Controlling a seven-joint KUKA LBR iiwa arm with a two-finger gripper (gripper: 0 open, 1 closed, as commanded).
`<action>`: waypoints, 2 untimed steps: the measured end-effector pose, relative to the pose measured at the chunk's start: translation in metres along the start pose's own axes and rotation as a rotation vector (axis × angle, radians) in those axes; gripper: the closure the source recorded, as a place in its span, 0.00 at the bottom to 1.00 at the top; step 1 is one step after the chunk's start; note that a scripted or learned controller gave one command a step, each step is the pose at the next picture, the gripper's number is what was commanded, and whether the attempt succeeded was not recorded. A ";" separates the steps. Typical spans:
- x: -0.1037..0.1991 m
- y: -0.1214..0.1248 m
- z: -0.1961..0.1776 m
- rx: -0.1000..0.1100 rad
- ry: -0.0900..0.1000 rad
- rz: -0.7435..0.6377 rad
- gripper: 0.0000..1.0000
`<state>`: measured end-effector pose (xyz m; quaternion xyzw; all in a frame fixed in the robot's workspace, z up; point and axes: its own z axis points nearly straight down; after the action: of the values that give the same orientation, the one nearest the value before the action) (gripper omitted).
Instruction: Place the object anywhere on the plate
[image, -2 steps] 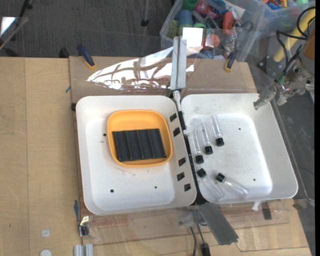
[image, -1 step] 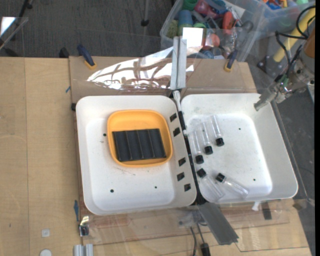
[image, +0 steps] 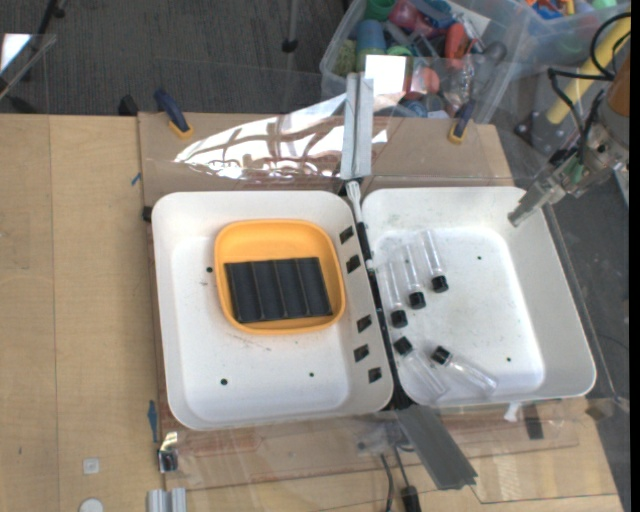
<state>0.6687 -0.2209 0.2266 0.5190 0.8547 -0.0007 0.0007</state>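
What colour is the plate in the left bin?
Orange-yellow plate, holding a black ribbed block; camera view.

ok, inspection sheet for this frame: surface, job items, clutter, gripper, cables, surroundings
Surface: wooden bench bearing two shallow white bins, left bin, right bin.
Job's things: orange plate in left bin, a black ribbed block already lying on it; clear tubes with black caps in right bin.
Clutter: nothing seen.
Gripper: gripper above right bin's far right corner, fingers unclear.
Cables: yellow cable, top right.
Surroundings: clear tub of colourful items behind.

Smooth orange plastic plate (image: 280, 240); ribbed matt black insert (image: 278, 290); clear glossy tubes (image: 420, 270), black caps; white plastic bins (image: 300, 395), speckled; pale wood tabletop (image: 70, 300)
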 end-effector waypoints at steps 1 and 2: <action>0.000 0.000 -0.003 -0.003 0.000 -0.185 0.00; 0.000 0.000 -0.010 -0.004 -0.003 -0.220 0.00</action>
<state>0.6685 -0.2211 0.2370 0.4220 0.9066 0.0003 0.0031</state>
